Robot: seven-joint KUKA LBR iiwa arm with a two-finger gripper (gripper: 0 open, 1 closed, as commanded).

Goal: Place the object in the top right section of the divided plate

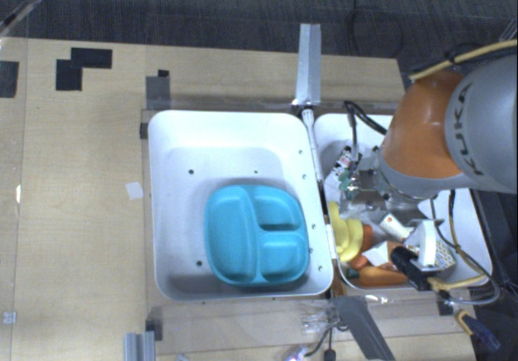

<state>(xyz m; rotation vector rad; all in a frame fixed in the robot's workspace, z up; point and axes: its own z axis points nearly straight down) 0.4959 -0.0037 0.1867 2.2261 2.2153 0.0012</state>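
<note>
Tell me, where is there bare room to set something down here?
The left white bin has bare floor above and left of the blue divided plastic plate, whose sections look bare too. The right white bin is crowded: yellow banana-like toy, orange item, and the grey arm overhead.

Blue divided plate (257, 233) — left bin (174, 141)

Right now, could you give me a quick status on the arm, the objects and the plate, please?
Arm low over right bin, gripper hidden beneath it. Yellow and orange objects lie in that bin. Blue divided plate sits in left bin, sections bare.
</note>
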